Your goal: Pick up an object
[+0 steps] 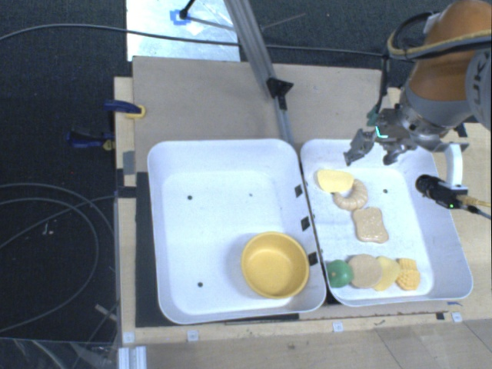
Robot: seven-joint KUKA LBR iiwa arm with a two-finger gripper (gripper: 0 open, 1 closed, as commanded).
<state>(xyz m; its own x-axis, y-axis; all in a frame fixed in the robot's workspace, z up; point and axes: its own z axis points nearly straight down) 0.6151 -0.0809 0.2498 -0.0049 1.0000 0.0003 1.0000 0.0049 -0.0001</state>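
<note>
A: Starting at the left, what sits in the left bin (192, 167)?

B: One yellow bowl (275, 264), upright, near its front right corner. The floor around it is bare white.

A: And the right bin (446, 237)?

B: A yellow slice (334, 181) near the back left, a curled tan pastry (352, 199) touching its front edge, then a tan biscuit (370, 225) just beyond. Along the front wall runs a row: a green ball (337, 272), a round cookie (364, 270), a yellow wedge (387, 273) and a small waffle (407, 274), all crowded together.

A: The gripper (375, 149)?

B: Over the right bin's back edge, fingers spread apart, nothing between them. The bin's right half lies open.
</note>
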